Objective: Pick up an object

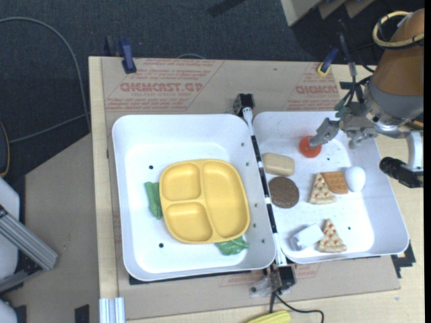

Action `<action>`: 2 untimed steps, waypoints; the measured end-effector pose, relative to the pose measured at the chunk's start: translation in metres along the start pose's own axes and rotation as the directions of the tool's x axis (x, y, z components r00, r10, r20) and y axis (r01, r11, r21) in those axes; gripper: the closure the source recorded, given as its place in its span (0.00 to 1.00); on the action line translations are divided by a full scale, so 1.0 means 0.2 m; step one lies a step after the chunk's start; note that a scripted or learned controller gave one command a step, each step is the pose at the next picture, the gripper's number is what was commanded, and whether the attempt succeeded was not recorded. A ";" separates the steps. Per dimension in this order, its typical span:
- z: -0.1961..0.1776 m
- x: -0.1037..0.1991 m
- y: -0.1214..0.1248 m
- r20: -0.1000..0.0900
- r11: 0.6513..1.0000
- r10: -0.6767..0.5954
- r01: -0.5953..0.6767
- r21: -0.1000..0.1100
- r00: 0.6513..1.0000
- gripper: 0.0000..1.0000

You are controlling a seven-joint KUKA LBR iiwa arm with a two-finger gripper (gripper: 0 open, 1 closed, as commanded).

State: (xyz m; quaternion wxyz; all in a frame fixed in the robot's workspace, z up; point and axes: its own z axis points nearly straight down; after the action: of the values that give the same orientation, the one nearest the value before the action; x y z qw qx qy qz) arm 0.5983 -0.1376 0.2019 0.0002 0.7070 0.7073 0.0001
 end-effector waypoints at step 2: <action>0.59 0.08 0.34 0.000 1.000 -0.001 0.001 -0.002 1.000 0.00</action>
State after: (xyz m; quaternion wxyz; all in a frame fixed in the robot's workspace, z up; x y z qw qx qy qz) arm 0.6668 -0.1220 0.0847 0.0009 0.7066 0.7077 0.0006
